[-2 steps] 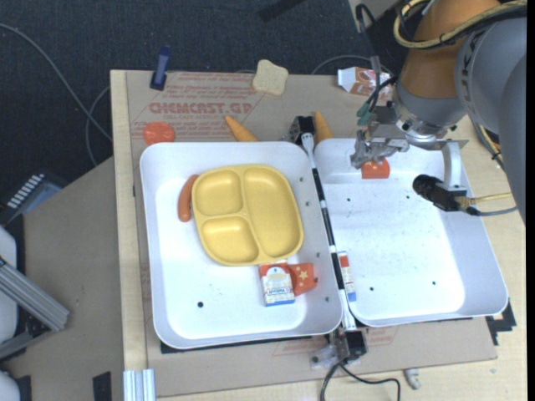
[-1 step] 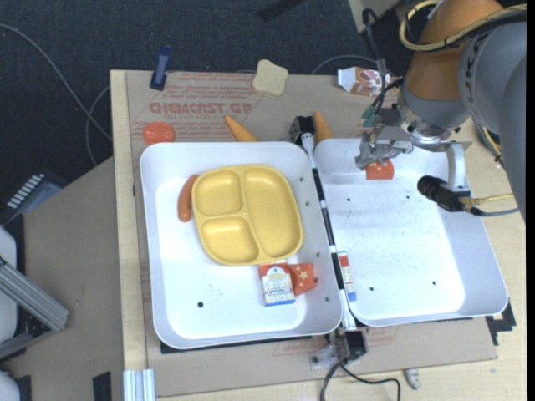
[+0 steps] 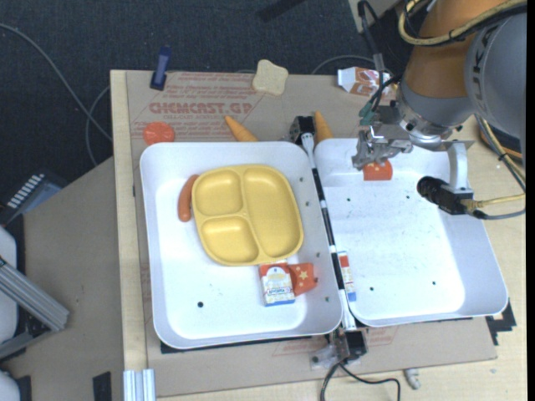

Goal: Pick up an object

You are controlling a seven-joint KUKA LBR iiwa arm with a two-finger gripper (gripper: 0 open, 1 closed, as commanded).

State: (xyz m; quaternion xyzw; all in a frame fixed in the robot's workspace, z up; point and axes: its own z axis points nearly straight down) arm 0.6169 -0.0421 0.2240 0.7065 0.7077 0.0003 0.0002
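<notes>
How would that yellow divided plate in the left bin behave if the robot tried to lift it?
The yellow plate looks like rigid plastic, so it would probably keep its shape and feel light. It lies flat with a low rim, so narrow fingers may struggle for purchase. Its surface looks smooth, so it might slip or slide across the left bin when nudged.

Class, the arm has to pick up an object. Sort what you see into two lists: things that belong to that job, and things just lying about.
Part of the job:
- end effector
- small orange block just below it, in the right bin

Just lying about:
- yellow divided plate
- sausage
- small carton
- bread slice
- carrot
</notes>
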